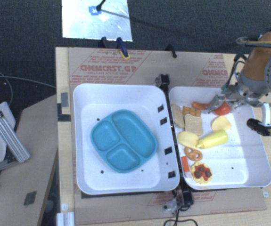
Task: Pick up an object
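The right bin (255, 173) holds several toy foods. A red tomato-like piece (223, 109) lies near its back, with my gripper (217, 102) low right over its left edge; whether they touch is unclear. Left of it lie an orange sausage (199, 105), a cracker (188, 111) and a bread slice (193, 124). A pale yellow wedge (221, 123), a yellow bottle (213, 139), a pretzel (193, 153) and a berry tart (201, 172) sit nearer the front.
A blue divided plate (123, 140) rests in the left bin (86, 102). The divider wall (169, 126) between the bins is just left of the food. The grey arm (262, 69) comes in over the right bin's back right corner.
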You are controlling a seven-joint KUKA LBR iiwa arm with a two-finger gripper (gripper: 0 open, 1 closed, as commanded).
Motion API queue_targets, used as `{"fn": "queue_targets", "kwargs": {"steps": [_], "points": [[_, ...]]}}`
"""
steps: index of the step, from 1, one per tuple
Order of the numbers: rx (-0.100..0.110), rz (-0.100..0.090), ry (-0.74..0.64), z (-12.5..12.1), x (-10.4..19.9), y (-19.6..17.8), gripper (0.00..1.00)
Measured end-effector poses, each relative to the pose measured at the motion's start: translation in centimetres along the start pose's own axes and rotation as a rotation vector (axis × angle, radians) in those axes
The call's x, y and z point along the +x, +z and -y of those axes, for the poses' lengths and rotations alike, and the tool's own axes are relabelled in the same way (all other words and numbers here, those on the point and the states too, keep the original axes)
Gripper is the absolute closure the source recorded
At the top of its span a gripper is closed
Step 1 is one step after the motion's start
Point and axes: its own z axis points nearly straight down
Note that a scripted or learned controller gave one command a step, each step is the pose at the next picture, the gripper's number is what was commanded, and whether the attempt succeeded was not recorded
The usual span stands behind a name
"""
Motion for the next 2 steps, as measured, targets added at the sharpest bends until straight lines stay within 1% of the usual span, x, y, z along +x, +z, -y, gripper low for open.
{"fn": "queue_targets", "kwargs": {"steps": [2], "points": [[0.0,0.0,0.0,0.0,0.0,0.0,0.0]]}}
